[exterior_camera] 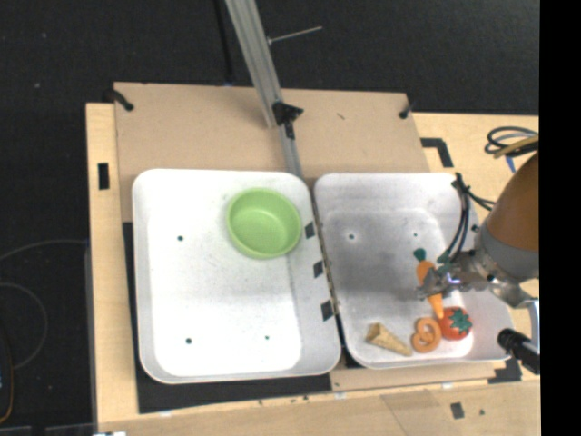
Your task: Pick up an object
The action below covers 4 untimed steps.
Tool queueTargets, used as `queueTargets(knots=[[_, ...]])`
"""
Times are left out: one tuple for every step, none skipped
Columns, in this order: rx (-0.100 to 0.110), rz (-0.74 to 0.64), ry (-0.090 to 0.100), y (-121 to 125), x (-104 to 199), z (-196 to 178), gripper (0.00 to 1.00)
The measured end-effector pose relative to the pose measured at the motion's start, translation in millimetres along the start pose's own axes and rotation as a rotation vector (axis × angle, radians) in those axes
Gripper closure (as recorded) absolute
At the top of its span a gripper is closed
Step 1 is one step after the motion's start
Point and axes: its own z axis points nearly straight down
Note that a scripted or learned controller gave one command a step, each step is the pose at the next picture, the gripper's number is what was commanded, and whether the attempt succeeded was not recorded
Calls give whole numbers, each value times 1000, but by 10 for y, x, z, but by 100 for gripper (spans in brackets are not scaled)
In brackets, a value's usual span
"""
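Observation:
My gripper is low over the right bin, near its right side, with the grey arm and its orange band coming in from the right. An orange carrot-like piece with a green tip lies directly beneath the gripper, and its lower end shows below it. Just in front sit a red strawberry-like toy, an orange ring and a tan wedge, all along the bin's front edge.
A green bowl stands in the back right part of the left bin. A metal post slants up behind the bins. Cables lie at the far right of the bench.

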Motion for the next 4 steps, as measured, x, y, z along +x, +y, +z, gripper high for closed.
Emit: queueTargets(knots=[[3,-3,0,42,-109,-542,100],[0,-5,0,147,-63,-1047,100],[4,-9,3,355,390,-1089,100],[4,-8,2,594,924,-1027,100]])
